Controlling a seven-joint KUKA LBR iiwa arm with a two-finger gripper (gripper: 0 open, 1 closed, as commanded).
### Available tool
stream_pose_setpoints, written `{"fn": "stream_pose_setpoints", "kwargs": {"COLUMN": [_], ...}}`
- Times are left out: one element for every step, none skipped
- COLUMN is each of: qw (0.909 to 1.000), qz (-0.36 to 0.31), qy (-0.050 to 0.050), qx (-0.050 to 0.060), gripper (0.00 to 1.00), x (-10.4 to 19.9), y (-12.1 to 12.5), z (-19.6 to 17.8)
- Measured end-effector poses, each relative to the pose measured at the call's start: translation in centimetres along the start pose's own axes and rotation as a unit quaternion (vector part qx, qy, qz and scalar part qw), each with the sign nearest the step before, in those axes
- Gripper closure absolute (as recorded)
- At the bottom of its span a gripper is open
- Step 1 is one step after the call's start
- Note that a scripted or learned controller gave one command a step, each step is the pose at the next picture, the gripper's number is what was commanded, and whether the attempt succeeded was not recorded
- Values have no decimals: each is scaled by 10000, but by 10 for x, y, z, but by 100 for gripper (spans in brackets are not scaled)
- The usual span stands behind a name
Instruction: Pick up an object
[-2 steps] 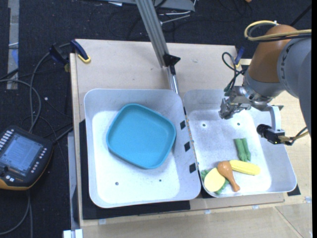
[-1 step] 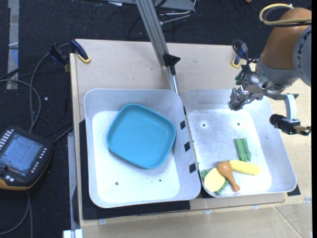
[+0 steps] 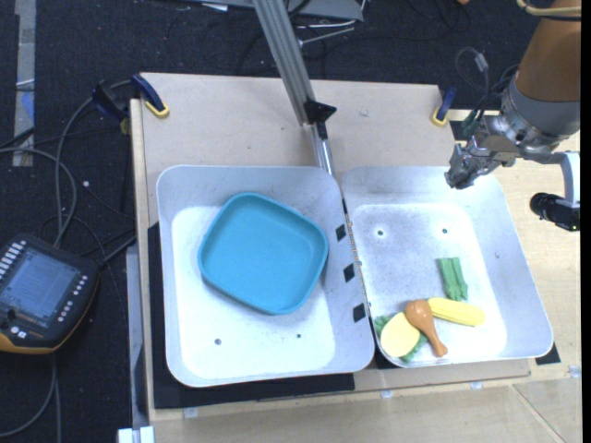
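— White plastic, two bins, and you up at the far corner. Where do you stand with the pick?

— At the very start, I judge. My hand (image 3: 462, 175) hangs over the far rim of the right bin (image 3: 517, 275), near its back corner, with nothing between its fingers that I can see. Whether those fingers are spread or closed I cannot tell; from this slant they are a dark clump.

— And what is there to take?

— The choices lie at the near end of the same bin, well apart from my hand: a yellow banana-shaped piece (image 3: 457, 313), a green strip (image 3: 452, 277) just behind it, an orange drumstick-shaped toy (image 3: 425, 323) lying against a yellow-green rounded piece (image 3: 400, 337), with a scrap of green leaf under them. They crowd together by the near wall.

— The left bin?

— It holds a blue square plate (image 3: 264, 265), lying flat and a little skewed. Broad and shallow, so a poor fit for two fingers, I think.

— So the next move?

— Travel toward the near end of the right bin, pick one piece, and come down over it. The green strip looks the easiest: it lies somewhat clear of the rest. The clustered pieces risk a nudge instead of a grasp, and the bin wall beside them leaves little room.
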State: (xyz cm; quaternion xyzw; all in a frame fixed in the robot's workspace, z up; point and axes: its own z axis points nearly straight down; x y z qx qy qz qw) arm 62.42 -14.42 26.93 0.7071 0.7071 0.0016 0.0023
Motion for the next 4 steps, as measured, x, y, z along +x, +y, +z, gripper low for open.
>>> {"fn": "stream_pose_setpoints", "kwargs": {"qw": [10000, 10000, 10000, 10000], "qz": [-21, -19, -27, -23], "qy": [11, 10, 12, 10], "qx": [25, 32, 27, 36], "gripper": [100, 100, 100, 100], "x": [56, 104, 159, 208], "y": [-16, -17, -29, -41], "z": [7, 22, 17, 34]}}
